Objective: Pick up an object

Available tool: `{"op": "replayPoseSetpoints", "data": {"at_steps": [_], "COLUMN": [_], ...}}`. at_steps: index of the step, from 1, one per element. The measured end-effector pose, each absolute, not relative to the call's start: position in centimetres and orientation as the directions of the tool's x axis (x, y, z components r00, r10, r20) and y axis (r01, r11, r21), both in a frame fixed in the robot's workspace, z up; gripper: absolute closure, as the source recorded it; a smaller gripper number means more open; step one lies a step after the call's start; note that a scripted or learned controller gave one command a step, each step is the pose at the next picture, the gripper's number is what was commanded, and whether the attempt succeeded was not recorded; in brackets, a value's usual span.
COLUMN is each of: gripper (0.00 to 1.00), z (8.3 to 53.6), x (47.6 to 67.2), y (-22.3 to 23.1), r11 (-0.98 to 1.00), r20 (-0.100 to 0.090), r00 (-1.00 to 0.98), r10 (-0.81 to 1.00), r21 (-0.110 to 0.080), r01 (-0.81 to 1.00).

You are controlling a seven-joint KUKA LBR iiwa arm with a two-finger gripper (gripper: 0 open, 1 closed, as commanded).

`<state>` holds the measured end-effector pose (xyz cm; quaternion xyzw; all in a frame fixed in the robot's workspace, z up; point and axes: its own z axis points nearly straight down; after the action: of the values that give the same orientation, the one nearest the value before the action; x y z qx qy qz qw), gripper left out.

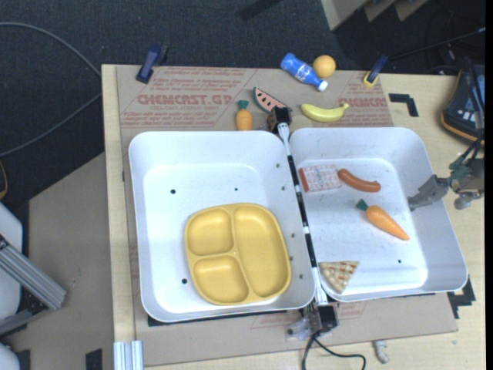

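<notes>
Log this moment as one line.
gripper: at right wall of right bin | right bin holds: carrot, sausage, pizza slice | left bin holds: yellow divided plate

My gripper (441, 190) hangs over the right edge of the right-hand bin (431, 153), and the arm behind it is cut off by the picture's edge. Above my gripper in the view, that same edge cuts a dark device with an orange rim (464, 102), and I cannot tell what it is. To my gripper's left, past the sausage (359, 181), the print on a red and white packet (320, 178) is too small to read. Further left and up, a small black thing (279, 117) sits where the two bins meet, too small to name. Far across from my gripper, a grey rail (31, 277) and a cable (46, 33) run out of the left edge.
</notes>
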<state>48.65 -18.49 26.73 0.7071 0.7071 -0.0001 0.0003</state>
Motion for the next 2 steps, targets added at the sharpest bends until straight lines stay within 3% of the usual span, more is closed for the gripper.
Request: {"op": "replayPoseSetpoints", "data": {"at_steps": [1, 2], "gripper": [0.00, 0.00], "z": [16.9, 9.1], "x": [52.3, 52.6], "y": [-18.2, -15.7], "r11": [0.000, -0.002], "r20": [0.001, -0.012], "r00": [0.000, 0.002], "r10": [1.000, 1.000], "r21": [-0.002, 0.020], "r01": [1.000, 1.000]}}
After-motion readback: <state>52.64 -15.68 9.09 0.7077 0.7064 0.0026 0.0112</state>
